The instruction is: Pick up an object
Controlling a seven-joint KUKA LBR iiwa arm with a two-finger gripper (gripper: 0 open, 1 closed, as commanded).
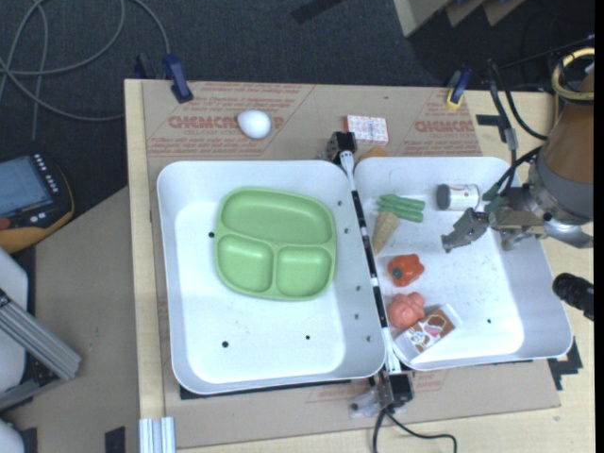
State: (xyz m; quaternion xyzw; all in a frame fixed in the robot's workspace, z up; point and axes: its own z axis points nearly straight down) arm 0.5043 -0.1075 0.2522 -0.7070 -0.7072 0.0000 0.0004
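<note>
My gripper [460, 234] hangs over the middle of the right bin [528, 328], its dark fingers pointing left and slightly spread, with nothing between them. Left of it lie a red pepper-like toy [405, 270] and, further toward the front, a pink lumpy toy [407, 310] beside a small printed packet [433, 329]. Behind the gripper are a green bean-like toy [402, 207], a tan cone [385, 227] and a small white cylinder with a red band [458, 196].
The left bin [189, 281] holds a green divided plate [276, 243]. A white egg-shaped object [253, 123] and a small patterned box [367, 127] rest on the cardboard behind the bins. Cables run near the arm at right.
</note>
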